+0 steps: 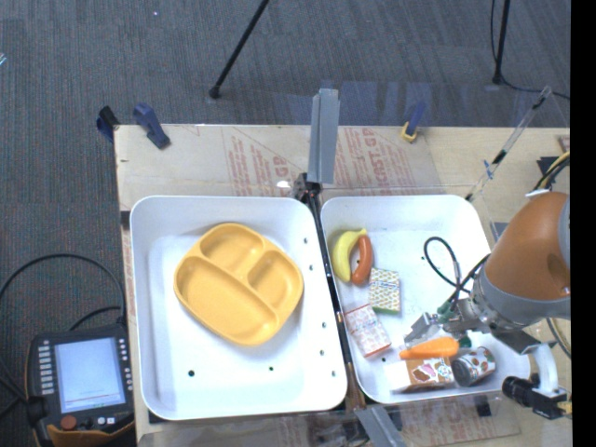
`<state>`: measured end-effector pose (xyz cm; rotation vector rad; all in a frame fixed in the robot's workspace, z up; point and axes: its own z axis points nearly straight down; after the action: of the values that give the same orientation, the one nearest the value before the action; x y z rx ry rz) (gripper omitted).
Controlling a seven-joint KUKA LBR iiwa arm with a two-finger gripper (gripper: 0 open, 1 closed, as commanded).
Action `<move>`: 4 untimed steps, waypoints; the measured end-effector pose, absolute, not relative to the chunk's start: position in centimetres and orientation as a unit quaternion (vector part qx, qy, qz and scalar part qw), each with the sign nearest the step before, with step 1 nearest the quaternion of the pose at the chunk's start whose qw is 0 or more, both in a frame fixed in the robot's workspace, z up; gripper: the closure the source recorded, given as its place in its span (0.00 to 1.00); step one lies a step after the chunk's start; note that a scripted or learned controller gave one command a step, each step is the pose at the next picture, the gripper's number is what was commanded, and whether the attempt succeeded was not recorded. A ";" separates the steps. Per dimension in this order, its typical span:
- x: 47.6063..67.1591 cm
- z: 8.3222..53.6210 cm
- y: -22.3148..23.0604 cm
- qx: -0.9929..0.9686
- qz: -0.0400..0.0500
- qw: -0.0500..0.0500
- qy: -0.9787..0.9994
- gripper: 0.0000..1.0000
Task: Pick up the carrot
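The orange carrot point(430, 349) lies in the right bin point(410, 214) near its front edge, lengthwise left to right. My gripper point(443, 325) hangs low over the bin, just behind and above the carrot, very close to it. The grey arm with its orange band point(529, 254) reaches in from the right. I cannot make out contact between the gripper and the carrot.
Tight around the carrot are a small printed box point(430, 372), a dark can point(475, 366) and a red-white packet point(368, 330). Further back lie a banana point(345, 252), a sausage point(361, 260) and a green-white packet point(385, 291). A yellow divided plate point(239, 282) sits in the left bin point(158, 343).
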<state>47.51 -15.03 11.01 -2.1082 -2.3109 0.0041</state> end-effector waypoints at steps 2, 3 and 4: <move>47.7 24.8 -20.3 -0.640 0.001 0.001 -0.769 1.00; 47.7 24.8 -20.3 -0.640 0.001 0.002 -0.769 0.00; 47.6 20.9 -14.8 -0.425 0.000 0.002 -0.905 0.00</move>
<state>47.65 -14.78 20.88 -1.3329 -2.8408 -0.0002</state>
